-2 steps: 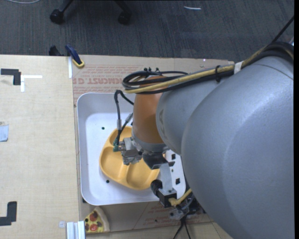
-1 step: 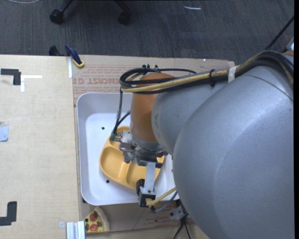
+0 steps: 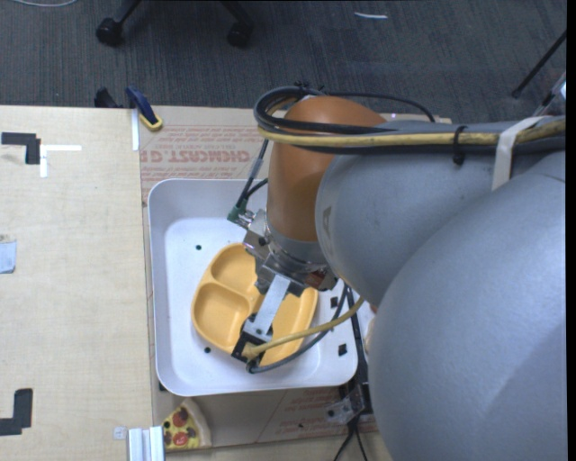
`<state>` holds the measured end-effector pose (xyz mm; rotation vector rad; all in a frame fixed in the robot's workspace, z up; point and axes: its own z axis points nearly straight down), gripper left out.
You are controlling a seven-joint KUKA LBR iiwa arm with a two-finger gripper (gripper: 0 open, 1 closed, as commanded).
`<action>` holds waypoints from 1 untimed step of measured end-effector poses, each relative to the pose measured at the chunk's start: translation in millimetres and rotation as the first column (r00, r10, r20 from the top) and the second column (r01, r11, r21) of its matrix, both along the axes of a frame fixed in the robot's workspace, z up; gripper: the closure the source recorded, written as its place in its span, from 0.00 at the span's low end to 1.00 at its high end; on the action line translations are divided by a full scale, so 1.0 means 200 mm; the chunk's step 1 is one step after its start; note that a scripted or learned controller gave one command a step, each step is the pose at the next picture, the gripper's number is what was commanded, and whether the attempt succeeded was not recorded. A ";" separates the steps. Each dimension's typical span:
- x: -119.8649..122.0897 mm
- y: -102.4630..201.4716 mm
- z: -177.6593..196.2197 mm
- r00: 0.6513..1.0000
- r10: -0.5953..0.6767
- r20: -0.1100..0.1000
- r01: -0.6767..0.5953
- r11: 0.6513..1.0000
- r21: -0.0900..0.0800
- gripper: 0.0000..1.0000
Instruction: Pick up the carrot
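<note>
A pale wooden desk fills the left of the scene, marked with a few black tape corners. At its near edge a small toy pizza slice lies on brown cardboard, just in front of the white bin. Inside that bin lies a yellow divided plate, its compartments facing up, reaching from the bin's middle toward its near right corner. The grey arm comes in from the right and bulks over the right half of the view. Its wrist turns steeply down and slants toward the near left, so that the claw sits low over the near edge of the plate with its dark tip at the plate's rim. Whether the claw is apart or together I cannot tell, and nothing can be seen gripped in it. Where the carrot lies, and which way it points, I cannot tell either. The orange band stands above the wrist, with a yellowish cable looped around its top and running off to the right. Beyond the bin a cardboard sheet carries red print, upside down from here, that seems to read "CHEMCAST". A small blue and yellow tool rests at its far left corner. Farthest off, dark carpet and the wheeled foot of a chair.
</note>
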<state>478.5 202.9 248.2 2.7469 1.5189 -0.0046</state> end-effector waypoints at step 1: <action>0.00 0.08 0.01 0.963 -0.269 -0.001 0.269 0.963 -0.002 1.00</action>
